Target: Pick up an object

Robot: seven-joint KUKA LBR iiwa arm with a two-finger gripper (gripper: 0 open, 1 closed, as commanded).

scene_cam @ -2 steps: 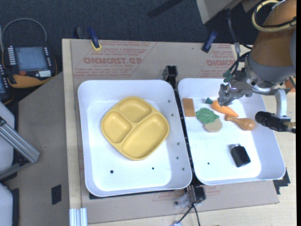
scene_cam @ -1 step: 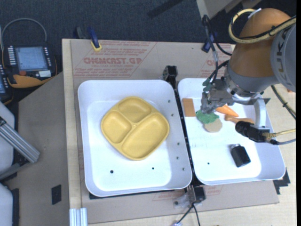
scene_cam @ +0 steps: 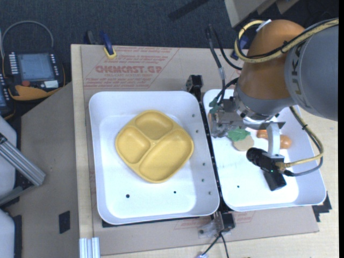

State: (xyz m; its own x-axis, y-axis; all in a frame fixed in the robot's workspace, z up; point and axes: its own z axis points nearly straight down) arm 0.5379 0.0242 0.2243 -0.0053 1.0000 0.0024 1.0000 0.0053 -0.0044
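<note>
**Arm lowered into the right bin**

Arm [scene_cam: 279, 63], grey with an orange band, reaches from the right over the right bin [scene_cam: 258, 195]. Its jaws [scene_cam: 221, 121] sit low near that bin's left wall; whether they are released or clenched cannot be told. Just beside them lie a small green object [scene_cam: 237, 134], a beige piece [scene_cam: 243, 143] and an orange object [scene_cam: 284, 141]. The left bin [scene_cam: 107, 187] holds a yellow divided plate [scene_cam: 155, 145]. Both bins rest on the table [scene_cam: 80, 90].

Yellow plate [scene_cam: 155, 152], white bins [scene_cam: 107, 160]
</note>
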